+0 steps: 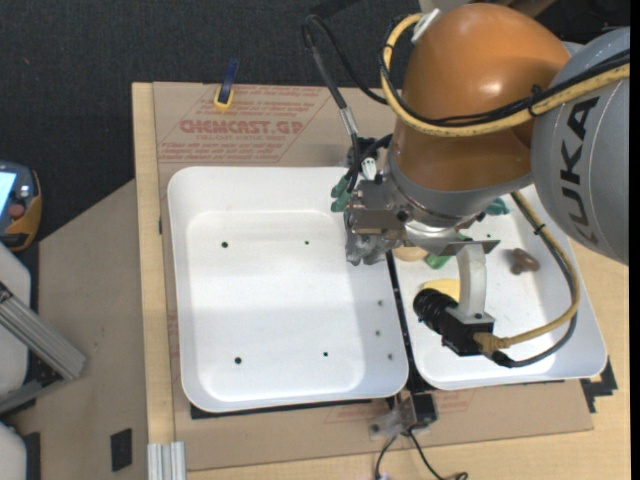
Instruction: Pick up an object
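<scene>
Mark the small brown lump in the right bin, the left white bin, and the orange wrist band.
Small brown lump (521, 261): camera view, its middle.
Left white bin (270, 303): camera view, bare floor.
Orange wrist band (470, 98): camera view, its top surface.

You've got two bins side by side on a cardboard sheet (250, 123): left bin (190, 298), right bin (560, 353). Arm wrist (470, 108) hangs over the seam at the bins' far end, gripper (365, 238) below it at the left bin's right wall. A small object (522, 261) lies in the right bin, right of the wrist.
</scene>
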